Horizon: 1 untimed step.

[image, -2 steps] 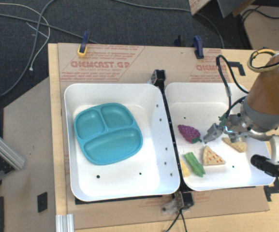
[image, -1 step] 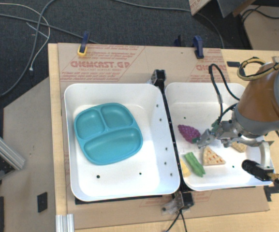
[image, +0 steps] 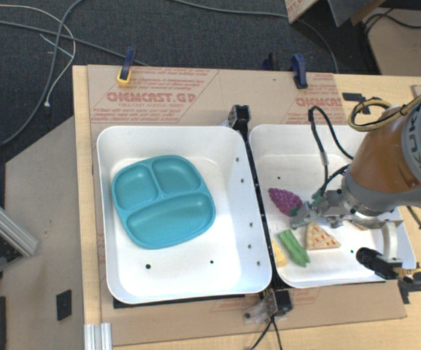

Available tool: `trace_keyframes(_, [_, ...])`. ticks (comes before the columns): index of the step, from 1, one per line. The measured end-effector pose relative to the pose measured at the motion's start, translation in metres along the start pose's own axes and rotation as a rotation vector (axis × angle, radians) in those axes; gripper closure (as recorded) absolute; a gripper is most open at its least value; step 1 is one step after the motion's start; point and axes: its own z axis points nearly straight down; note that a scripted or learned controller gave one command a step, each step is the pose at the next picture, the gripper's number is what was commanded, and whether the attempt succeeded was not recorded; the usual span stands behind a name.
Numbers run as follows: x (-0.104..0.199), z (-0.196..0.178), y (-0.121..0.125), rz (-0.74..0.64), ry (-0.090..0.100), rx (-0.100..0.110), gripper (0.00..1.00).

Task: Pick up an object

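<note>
Right bin (image: 298, 141) of two, holding purple grapes (image: 285, 200), green pod (image: 294, 247) and pizza slice (image: 321, 238) close together near its front. Gripper (image: 319, 216) low among them, beside the grapes; grip state impossible to tell. Probably light, rigid plastic toys, somewhat slick; grapes best pinched across the bumpy middle. Left bin (image: 115, 195) with teal divided plate (image: 163, 200).

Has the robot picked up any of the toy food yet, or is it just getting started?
Nothing looks picked up yet. The purple grapes, green pepper and pizza slice all lie in the right bin, and the teal plate sits in the left bin. The gripper hangs low over the toys. Grabbing one and lifting it is left.
</note>
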Motion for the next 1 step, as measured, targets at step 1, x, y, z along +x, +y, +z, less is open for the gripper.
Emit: trace_keyframes(1, [-0.0001, -0.0106, 0.0004, 0.001, 0.0, -0.002, 1.0])
